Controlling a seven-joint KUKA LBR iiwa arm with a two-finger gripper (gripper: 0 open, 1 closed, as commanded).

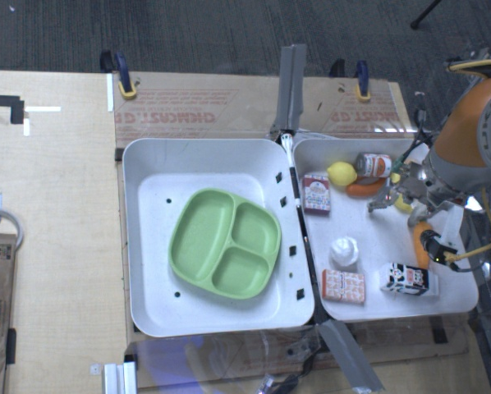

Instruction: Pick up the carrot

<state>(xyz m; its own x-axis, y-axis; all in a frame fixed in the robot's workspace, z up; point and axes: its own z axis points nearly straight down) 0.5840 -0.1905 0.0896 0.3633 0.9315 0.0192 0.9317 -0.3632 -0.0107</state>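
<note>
Carrot [365, 190] was seen lying in the right bin [377, 306], toward its far side, just near of a lemon [341, 173] and a small can [373, 165] lying on its side. The gripper [391, 197] was positioned over the right half of that bin, immediately right of the carrot's right end, with the grey arm [463, 142] and its orange band reaching in from the right. Whether the fingers were open or closed could not be told, as they were blurred against the bin floor; no object was seen held between them.

A yellow item was partly hidden behind the gripper body. An orange object [421, 245] was noted at the right wall of the bin, beneath the wrist cabling. A small red-and-white box [316, 193] lay near the bin's left wall, a second red box [344, 286] lay at the near edge, a white crumpled object [344, 251] sat between them, and a black-and-white carton [406, 279] lay near the near-right corner.

The left bin [147, 245] was recorded holding a green divided plate [226, 243], set roughly at its centre.
</note>
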